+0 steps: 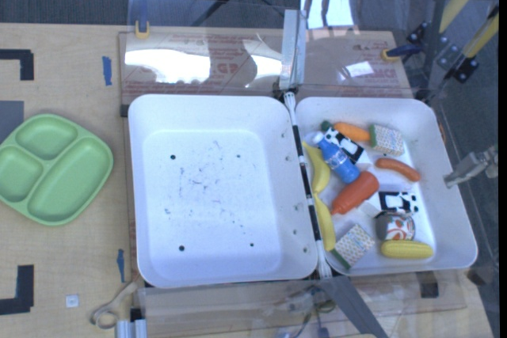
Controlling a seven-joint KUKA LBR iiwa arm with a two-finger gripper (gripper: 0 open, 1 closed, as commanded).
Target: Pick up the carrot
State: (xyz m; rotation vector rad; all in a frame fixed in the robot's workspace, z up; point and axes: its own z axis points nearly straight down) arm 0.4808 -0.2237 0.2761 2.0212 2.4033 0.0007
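1. Two bins, both white: left bin [158, 131] has faint bluish scuffs and a few dark dots; right bin [444, 218] likewise white.
2. Carrot [354, 194]: orange-red.
3. Smaller carrot-like piece [352, 131]: orange with a green end.
4. Bottle [337, 158]: blue, white cap.
5. Cow-patterned pieces [345, 147], [398, 203]: black and white.
6. Sausage [396, 168]: orange-red.
7. Bananas [320, 170], [407, 249]: yellow.
8. Can [394, 227]: grey, red-and-white label.
9. Divided plate [51, 168]: light green.
10. Bench [71, 59]: pale wood, black corner marks, blue tape bits.
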